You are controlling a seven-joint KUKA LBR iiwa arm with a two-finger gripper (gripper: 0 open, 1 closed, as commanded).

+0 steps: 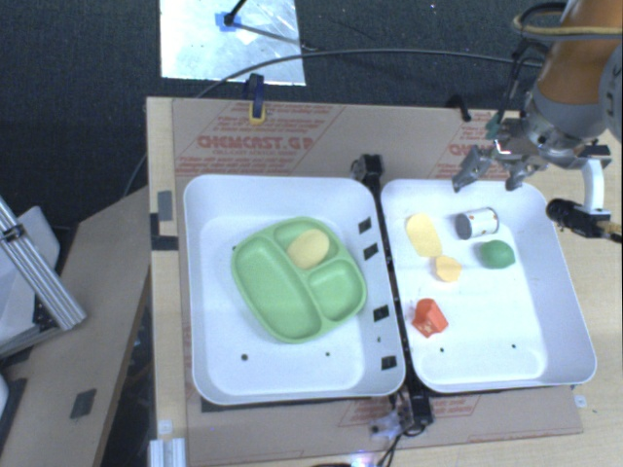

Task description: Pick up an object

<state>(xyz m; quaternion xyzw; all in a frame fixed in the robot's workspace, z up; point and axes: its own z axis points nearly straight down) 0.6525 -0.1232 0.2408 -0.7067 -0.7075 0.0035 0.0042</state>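
My gripper [494, 175] hangs over the far edge of the right bin [545, 358], its two fingers spread open with nothing between them. Just below it in the bin lies a small grey-and-white can [477, 224] on its side. To the can's right sits a green ball-like object [497, 254]. A pale yellow piece [422, 233] and a smaller yellow-orange piece [448, 269] lie to the can's left. A red block [429, 316] rests nearer the front. None of these touches the gripper.
The left bin [224, 358] holds a green divided plate [295, 280] with a yellow object [310, 248] in its top compartment. A black hinge strip [384, 270] runs between the bins. A cable [389, 52] arcs behind the bench. The arm's orange band [584, 27] is top right.
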